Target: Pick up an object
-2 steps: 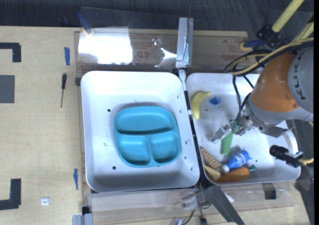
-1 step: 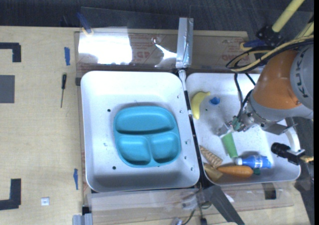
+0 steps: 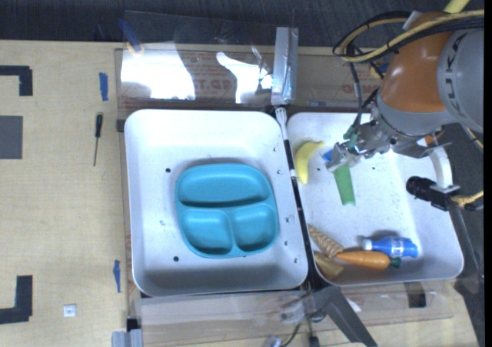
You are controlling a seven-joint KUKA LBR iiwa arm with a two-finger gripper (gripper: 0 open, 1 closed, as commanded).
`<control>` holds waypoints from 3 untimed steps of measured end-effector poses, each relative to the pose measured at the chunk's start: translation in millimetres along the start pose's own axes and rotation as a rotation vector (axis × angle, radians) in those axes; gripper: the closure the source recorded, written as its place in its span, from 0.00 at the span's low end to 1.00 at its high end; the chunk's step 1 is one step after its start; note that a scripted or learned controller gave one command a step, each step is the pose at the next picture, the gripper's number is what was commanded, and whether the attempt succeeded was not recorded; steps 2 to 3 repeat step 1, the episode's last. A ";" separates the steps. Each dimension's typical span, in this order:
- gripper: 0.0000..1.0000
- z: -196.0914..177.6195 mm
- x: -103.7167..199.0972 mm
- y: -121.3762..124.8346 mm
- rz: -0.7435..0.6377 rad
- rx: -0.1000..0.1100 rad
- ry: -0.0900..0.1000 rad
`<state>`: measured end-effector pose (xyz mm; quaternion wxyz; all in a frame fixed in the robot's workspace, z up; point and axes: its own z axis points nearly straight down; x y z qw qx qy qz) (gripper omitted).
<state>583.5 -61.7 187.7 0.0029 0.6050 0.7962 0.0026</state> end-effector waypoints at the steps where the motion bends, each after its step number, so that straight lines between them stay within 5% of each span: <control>1: 1.00 2.8 -8.0 27.3 -0.192 0.004 0.000; 3: 1.00 2.8 -8.0 27.3 -0.192 0.004 0.000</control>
